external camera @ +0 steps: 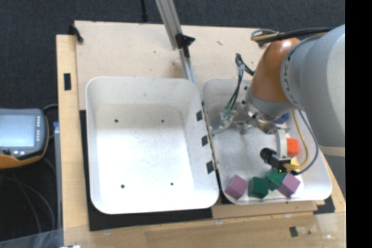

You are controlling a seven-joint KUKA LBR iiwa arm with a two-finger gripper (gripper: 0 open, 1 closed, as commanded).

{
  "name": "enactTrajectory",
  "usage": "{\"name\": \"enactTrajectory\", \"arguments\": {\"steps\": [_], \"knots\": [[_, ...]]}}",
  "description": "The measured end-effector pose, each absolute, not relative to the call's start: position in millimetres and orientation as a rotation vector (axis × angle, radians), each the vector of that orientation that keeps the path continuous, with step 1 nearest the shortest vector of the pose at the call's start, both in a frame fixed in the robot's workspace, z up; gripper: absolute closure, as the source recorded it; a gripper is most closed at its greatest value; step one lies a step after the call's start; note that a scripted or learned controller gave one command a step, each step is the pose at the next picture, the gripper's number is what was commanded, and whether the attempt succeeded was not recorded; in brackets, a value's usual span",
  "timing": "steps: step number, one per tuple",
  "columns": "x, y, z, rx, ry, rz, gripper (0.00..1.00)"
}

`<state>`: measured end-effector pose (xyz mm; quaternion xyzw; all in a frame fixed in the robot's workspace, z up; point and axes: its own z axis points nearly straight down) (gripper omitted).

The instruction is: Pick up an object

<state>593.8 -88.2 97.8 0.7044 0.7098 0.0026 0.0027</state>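
— Where are you at this moment?

— My arm [302,84] reaches in from 3 o'clock and I hang over the right bin [216,96], in its upper half. My gripper [235,119] is near the wall shared with the left bin [145,142].

— Are your fingers spread or pressed together?

— I cannot tell; cables and the wrist cover them.

— And the objects?

— They lie at 5 o'clock from me, along the near edge of the right bin: a light purple block [236,186], a green block [259,186] just beside it, another purple block [289,184], and an orange block [292,147] higher up, near the 3 o'clock wall.
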Motion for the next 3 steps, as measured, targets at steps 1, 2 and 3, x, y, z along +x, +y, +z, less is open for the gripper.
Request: {"name": "enactTrajectory", "arguments": {"steps": [1,2,3], "knots": [[591.0,-92.0,108.4,2.213,2.225,0.003,1.00],[590.7,-92.0,107.8,2.212,2.228,0.000,0.00],[623.1,-108.3,256.3,2.211,2.218,0.008,0.00]]}}
